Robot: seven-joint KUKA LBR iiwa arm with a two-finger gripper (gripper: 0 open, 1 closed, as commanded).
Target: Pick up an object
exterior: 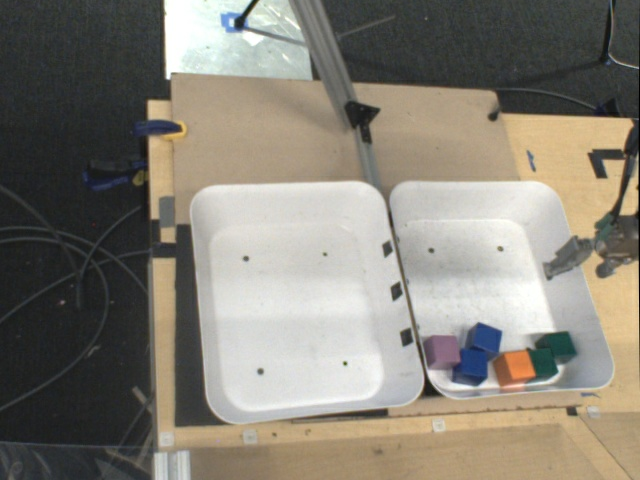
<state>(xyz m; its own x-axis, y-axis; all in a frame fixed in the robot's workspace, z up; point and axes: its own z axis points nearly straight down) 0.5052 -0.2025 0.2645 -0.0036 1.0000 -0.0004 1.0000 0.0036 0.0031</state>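
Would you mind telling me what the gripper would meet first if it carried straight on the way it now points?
The gripper points left over the right bin's rim. Going straight on, it would probably cross bare bin floor and first meet the divider edge between the bins; depth is unclear.

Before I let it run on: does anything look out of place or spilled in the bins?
Nothing spilled. The blocks sit bunched in the right bin's near corner, some leaning on each other. The gripper hangs at that bin's right rim.

Arm: enters from the right edge, only its end in view.
Tool (585, 258): at mid height on the right, one grey finger (562, 259) angled down-left, nothing seen between fingers.
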